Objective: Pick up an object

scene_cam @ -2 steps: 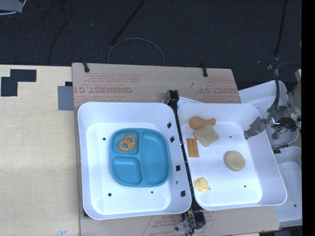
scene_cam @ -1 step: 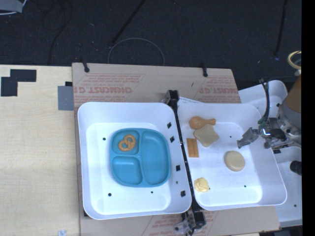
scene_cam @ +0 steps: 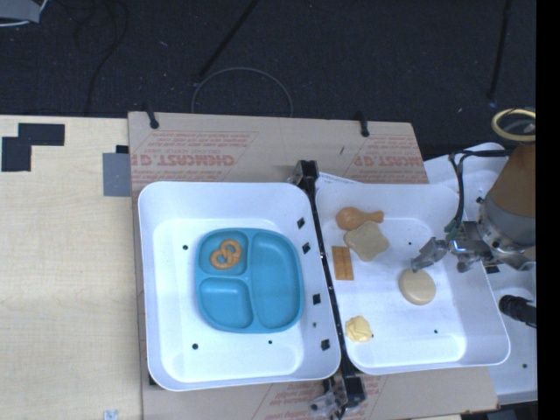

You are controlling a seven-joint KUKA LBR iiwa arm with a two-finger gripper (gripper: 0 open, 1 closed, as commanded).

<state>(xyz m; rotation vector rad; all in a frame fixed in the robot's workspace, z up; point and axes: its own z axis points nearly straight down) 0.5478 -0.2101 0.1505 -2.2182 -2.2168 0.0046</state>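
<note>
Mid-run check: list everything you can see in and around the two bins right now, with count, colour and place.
Left bin: one, white.
Divided plate: one, blue, in left bin.
Pretzel: one, orange-brown, in plate's upper-left compartment.
Right bin: one, white.
Drumstick-shaped piece: one, orange, right bin top.
Tan block: one, below it.
Flat brown piece: one, near divider.
Round cream piece: one, right bin centre.
Yellow lump: one, right bin bottom.
Gripper: one, grey, just above the round piece.

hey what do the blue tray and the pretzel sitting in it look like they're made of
Blue tray: likely moulded plastic, going by its uniform colour, soft sheen and rounded compartment walls. Pretzel: probably a plastic or rubber toy food, tan and evenly coloured, though it is too small to be sure.
</note>
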